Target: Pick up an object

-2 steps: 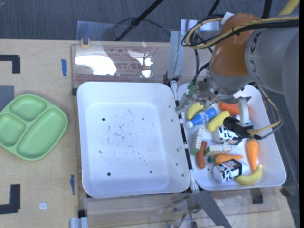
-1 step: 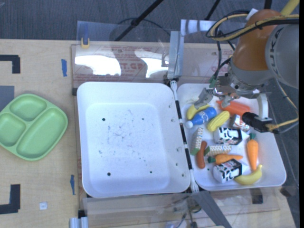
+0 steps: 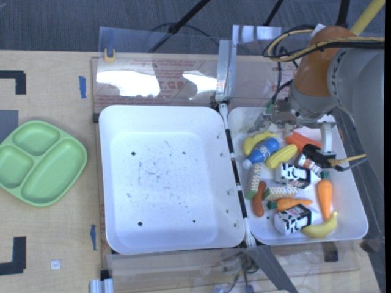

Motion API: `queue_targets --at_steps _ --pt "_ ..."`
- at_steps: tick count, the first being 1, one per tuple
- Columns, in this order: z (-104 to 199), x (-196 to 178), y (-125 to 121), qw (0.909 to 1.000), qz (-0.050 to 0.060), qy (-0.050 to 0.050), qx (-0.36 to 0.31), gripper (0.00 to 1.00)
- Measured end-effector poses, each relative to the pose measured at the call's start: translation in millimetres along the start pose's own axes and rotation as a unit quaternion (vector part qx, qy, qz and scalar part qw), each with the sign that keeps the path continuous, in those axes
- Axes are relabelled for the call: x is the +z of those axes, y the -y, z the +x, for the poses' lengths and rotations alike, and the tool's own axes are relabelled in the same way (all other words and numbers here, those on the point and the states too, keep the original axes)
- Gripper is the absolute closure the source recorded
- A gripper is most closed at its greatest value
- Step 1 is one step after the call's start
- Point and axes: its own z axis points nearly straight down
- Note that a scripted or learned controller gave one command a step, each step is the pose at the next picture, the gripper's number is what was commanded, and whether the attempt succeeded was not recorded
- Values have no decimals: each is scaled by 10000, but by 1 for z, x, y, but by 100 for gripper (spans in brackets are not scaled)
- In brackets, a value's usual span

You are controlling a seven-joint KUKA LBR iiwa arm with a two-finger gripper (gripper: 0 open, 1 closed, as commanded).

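Two shallow white bins sit side by side on the table (image 3: 55,72), and the arm (image 3: 342,72) reaches in from the right, its orange band (image 3: 314,66) above the far end of the right bin (image 3: 354,218). The gripper (image 3: 278,116) hangs over that bin's far left corner, just above the pile of toys; whether it is released or clenched cannot be told, as its tip is dark and small against the bin wall, and nothing can be seen held in it. The things to pick all lie in the right bin: a yellow piece (image 3: 256,143) and a blue piece (image 3: 264,152) nearest the gripper, an ear of corn (image 3: 281,156) touching them, an orange carrot (image 3: 325,195) by the right wall, a banana (image 3: 322,227) at the near edge, two black-and-white blocks (image 3: 292,220) in the middle and near part, and a red-and-orange stick (image 3: 261,198) along the left wall. The left bin (image 3: 165,170) has only faint scuff marks on its floor. A green divided plate (image 3: 40,162) rests near the table's left edge, well apart from both bins.
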Motion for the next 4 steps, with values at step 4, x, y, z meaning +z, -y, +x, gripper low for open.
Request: queue_targets --at_steps 4 --pt "-121 -134 -10 9976 102 8 679 100"
